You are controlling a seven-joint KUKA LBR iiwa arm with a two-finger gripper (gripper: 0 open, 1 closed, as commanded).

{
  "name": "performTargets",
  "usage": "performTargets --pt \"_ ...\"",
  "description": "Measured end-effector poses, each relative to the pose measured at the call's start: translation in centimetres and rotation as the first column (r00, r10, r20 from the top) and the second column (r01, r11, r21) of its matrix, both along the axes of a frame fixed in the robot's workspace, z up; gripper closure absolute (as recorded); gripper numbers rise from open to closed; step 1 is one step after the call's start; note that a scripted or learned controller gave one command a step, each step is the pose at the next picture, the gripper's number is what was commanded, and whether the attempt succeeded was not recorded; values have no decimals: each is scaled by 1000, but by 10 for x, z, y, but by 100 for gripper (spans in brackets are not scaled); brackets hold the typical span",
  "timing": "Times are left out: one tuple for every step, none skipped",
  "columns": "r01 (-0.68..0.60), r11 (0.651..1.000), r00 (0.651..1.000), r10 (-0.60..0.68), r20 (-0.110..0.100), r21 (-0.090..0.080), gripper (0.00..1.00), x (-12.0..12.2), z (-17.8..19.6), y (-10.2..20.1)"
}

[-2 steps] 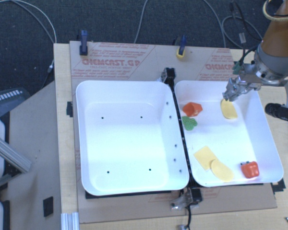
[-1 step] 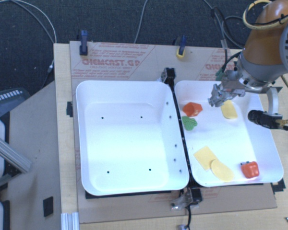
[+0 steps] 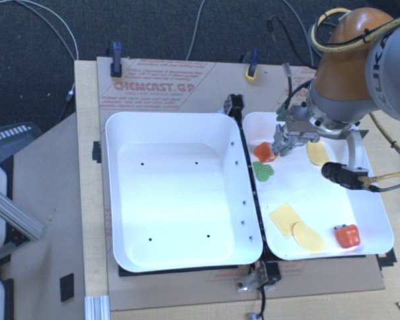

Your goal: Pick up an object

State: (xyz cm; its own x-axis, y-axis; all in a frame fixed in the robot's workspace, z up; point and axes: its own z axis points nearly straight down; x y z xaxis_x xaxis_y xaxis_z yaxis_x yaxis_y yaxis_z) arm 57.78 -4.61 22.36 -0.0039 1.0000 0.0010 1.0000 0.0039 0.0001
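Gripper (image 3: 280,145): two-finger metal tool on the grey arm with an orange band (image 3: 343,52), low over the far-left part of the right white bin (image 3: 373,209). Whether its fingers are parted or closed cannot be told; nothing is seen between them.

Step in hand (judged): approach to a pick, not yet a grasp. The likeliest target is the small red-orange rounded piece (image 3: 263,153), touching or just beside the tool's tip.

Contents, largest to smallest, placed from the red-orange piece:
- Left white bin (image 3: 120,179), shallow plastic, across the dividing rims.
- Flat yellow square slab (image 3: 284,217), nearer the camera, right.
- Pale yellow round disc (image 3: 309,237), touching that slab's near corner.
- Pale yellow oval piece (image 3: 317,153), right, beyond the tool.
- Red block with a dark top (image 3: 347,235), far right and nearer.
- Green leafy piece (image 3: 263,172), just beside, nearer side.

Next move calls for (judged): a straight, short descent centred on the target, then closing.

Edges and room: the target sits close to the bin's left wall, and the green piece crowds it; open floor lies right and nearer.
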Motion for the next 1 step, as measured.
performTargets --pt "-1 1000 1000 1 0 1 100 -29 3 55"
